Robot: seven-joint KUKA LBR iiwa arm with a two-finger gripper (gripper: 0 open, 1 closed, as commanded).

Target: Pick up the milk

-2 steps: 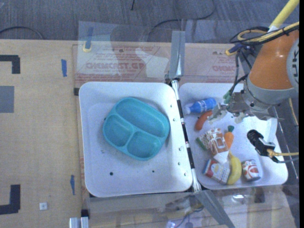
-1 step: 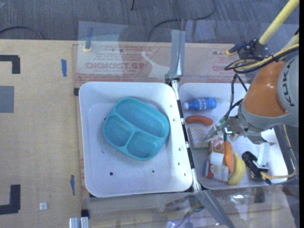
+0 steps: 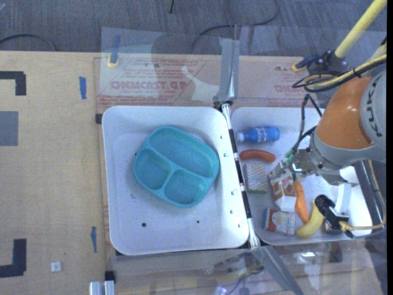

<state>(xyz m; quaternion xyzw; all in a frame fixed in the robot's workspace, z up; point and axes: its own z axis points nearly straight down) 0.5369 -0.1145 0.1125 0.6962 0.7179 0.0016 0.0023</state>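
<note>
A yellow banana [image 3: 311, 224] lies at the right bin's [image 3: 258, 117] near edge; the milk [image 3: 283, 184] carton sits mid-bin, touching the hand [image 3: 293, 165]; its grip cannot be told; a teal plate [image 3: 176, 165] fills the left bin [image 3: 116, 183].

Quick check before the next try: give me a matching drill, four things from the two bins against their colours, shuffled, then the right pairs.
Things:
1. divided plate
2. bottle
3. sausage
4. banana

Colours:
A. yellow
B. red-orange
C. teal
D. blue

Pairs: 1-C, 2-D, 3-B, 4-A

The divided plate lies in the left bin; the other three lie in the right bin.
</note>
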